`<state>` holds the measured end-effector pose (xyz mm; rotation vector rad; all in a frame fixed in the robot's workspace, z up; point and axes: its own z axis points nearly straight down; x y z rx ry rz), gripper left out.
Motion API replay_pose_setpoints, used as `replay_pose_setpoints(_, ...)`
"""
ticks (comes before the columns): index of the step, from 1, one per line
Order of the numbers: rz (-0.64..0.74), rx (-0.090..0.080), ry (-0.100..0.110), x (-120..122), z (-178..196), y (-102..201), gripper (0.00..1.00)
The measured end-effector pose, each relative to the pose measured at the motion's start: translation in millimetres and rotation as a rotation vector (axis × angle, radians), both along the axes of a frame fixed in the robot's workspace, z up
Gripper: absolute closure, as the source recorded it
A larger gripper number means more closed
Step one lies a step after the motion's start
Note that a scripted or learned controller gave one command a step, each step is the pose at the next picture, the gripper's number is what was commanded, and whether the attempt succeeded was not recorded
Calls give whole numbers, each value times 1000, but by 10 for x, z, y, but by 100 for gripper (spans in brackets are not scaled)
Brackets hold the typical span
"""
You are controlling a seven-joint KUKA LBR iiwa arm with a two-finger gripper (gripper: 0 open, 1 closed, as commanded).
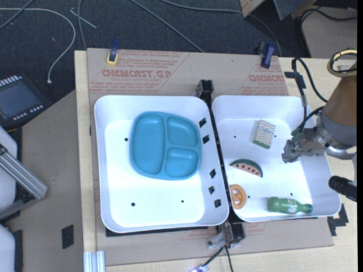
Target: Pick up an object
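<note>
On the right side of the counter (pixel 142 67), my fingers (pixel 290 152) hang over the right edge region of the right bin (pixel 317 211), wrist above them grey and metal; whether they are spread or closed I cannot tell, and nothing is seen between them.

Right bin contents, four candidate objects:
- Green bottle (pixel 289 206): lying on its side near the front wall, long axis roughly left-right, narrow cap end pointing right. Glossy plastic, pale label at mid-body.
- Watermelon slice (pixel 247 168): flat half-moon, red face with dark seeds, green rind along the curved edge; long axis left-right with a slight downward tilt to the right. Lies near the bin's middle, to the left of my fingers and apart from them.
- Pretzel (pixel 237 196): brown, looped, rounded outline, just beside the left wall, left of the bottle.
- Small box (pixel 264 134): rectangular, speckled green-and-white faces, tilted slightly, in the rear half.

Left bin (pixel 108 180): shallow, white, smooth plastic with rounded corners, holding a blue divided plate (pixel 164 146), three compartments, matte, rounded-rectangle outline.

Two blue clamps (pixel 114 52) grip the counter's cardboard rear edge.
</note>
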<state>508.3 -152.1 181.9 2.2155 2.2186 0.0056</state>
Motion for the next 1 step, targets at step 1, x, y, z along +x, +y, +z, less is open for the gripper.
replay_pose_setpoints(1,0,0,-1,-39,618,42,100)
